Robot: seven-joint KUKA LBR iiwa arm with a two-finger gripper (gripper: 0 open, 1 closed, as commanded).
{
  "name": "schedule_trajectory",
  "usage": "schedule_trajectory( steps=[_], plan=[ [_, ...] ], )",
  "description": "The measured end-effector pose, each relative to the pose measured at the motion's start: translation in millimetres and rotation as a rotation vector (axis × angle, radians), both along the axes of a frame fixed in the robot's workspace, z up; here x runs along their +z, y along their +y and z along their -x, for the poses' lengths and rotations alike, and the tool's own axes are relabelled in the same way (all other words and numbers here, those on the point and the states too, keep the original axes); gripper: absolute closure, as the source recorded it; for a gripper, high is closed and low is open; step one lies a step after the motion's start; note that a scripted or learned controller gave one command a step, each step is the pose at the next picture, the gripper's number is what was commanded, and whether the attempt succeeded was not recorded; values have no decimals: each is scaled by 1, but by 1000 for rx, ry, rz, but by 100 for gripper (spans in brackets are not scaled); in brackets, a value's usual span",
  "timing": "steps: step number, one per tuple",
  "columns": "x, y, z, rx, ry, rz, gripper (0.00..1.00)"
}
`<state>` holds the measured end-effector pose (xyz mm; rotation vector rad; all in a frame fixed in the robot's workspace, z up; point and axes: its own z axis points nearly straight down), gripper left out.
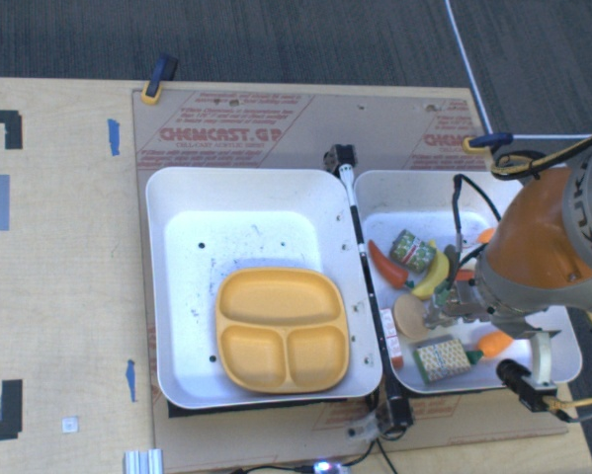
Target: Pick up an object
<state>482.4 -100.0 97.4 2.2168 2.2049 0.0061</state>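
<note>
A robot arm (548, 235) reaches into the right-hand bin (570, 363) of a two-bin bench, its gripper (452, 309) low among a heap of toy groceries. Whether the gripper is apart or together cannot be told from above, and nothing can be seen clamped in it.

Nearest the camera, at the bin's front edge, lies a small speckled sponge-like block (442, 357), flat and tilted, with an orange carrot-like piece (494, 343) just beside it. Behind them sits a pale round disc (411, 316), partly under the gripper. Further back a yellow banana (432, 276) lies touching a green-labelled can (411, 248), and a red pepper (386, 264) stretches toward the bin's left wall.

The left bin (167, 265) holds a yellow three-compartment plate (282, 326) near its front; beyond both bins runs a printed cardboard sheet (226, 126).

Judged from the look of them, these are light plastic play foods: stiff, smooth and likely slippery. The banana, closest to the gripper, would probably be best taken across its narrow middle, where its curve gives the surest purchase; the can risks rolling, and the crowding means neighbours may be nudged.
</note>
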Motion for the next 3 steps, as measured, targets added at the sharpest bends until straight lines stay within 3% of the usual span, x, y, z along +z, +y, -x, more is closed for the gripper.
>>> schedule_trajectory(
  steps=[1, 2, 3],
  plan=[
    [-10, 3, -53, 6, 9, -7, 100],
    [-11, 3, -53, 6, 9, -8, 0],
    [-11, 8, -35, 5, 8, -7, 0]
  ],
)
